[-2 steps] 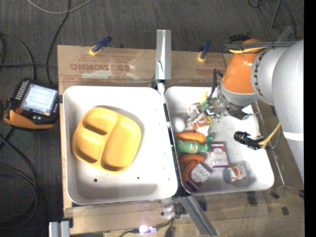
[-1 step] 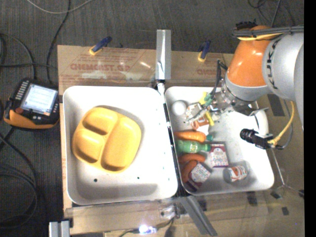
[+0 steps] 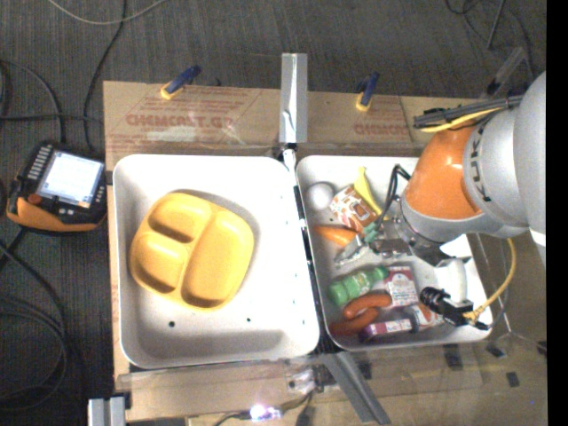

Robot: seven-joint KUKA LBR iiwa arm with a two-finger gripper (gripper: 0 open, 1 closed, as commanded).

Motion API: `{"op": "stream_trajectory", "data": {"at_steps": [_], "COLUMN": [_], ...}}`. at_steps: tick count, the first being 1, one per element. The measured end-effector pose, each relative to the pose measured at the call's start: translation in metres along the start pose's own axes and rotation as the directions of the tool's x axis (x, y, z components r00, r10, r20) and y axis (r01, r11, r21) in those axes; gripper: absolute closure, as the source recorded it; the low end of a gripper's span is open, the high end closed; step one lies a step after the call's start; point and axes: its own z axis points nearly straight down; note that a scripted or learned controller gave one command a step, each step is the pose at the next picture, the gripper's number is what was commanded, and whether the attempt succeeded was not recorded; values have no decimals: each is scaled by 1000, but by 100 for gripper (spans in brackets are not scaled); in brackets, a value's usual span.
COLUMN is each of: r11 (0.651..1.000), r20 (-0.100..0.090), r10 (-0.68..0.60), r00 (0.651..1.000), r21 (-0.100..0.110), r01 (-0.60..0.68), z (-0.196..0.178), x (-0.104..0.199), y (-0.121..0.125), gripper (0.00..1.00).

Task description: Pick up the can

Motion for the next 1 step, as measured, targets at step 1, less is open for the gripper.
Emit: {"op": "stream_trajectory", "data": {"at_steps": [1], "r11": [990], "r20": [2], "r10": [142], "r00": [990], "r21": [1], "r01": [-142], "z": [-34], "x": [-84], "y": [-56], "gripper": [0]}}
